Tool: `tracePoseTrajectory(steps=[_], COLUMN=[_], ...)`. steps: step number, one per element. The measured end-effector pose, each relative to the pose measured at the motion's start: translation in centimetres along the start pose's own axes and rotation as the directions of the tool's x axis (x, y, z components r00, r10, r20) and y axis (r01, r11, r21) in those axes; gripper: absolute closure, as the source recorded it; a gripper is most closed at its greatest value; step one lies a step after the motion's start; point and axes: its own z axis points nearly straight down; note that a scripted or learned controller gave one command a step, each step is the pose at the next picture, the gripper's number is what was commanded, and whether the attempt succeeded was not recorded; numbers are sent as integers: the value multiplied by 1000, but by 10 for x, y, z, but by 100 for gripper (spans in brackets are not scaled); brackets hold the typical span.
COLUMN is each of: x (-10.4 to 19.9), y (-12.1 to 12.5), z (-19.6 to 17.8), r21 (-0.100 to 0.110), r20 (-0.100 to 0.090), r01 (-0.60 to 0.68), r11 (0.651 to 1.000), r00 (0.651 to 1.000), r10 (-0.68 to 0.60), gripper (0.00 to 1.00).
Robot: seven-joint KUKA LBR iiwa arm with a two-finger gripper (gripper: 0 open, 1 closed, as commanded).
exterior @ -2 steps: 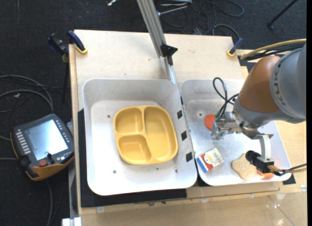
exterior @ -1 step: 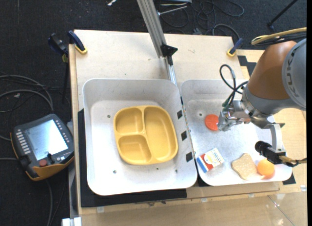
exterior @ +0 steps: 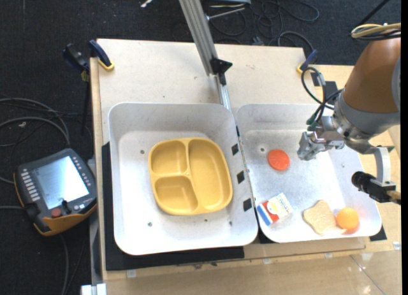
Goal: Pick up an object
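Orange-red disc point(exterior: 278, 159), likeliest target, lies untouched on the right bin's point(exterior: 357, 160) floor just left of the pincer point(exterior: 308, 148), which hovers low with nothing between its fingers, though I cannot tell their spread, so the lift remains undone.

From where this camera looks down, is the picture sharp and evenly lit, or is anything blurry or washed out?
In the camera view the lighting is even and soft; the yellow tray and red disc look sharp, with faint shadows. The white bins look bright but keep their speckle. The gripper looks slightly soft, and the arm's orange band carries a mild sheen.
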Motion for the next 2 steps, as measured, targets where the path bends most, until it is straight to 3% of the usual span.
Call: tracePoseTrajectory(steps=[1, 2], x=[0, 51], y=[1, 26], z=[-19, -8], r21=[4, 6], r20=[-1, -2], r01=[0, 5], r11=[1000, 1000], r00=[1000, 1000], r10=[0, -5], gripper=[100, 100])
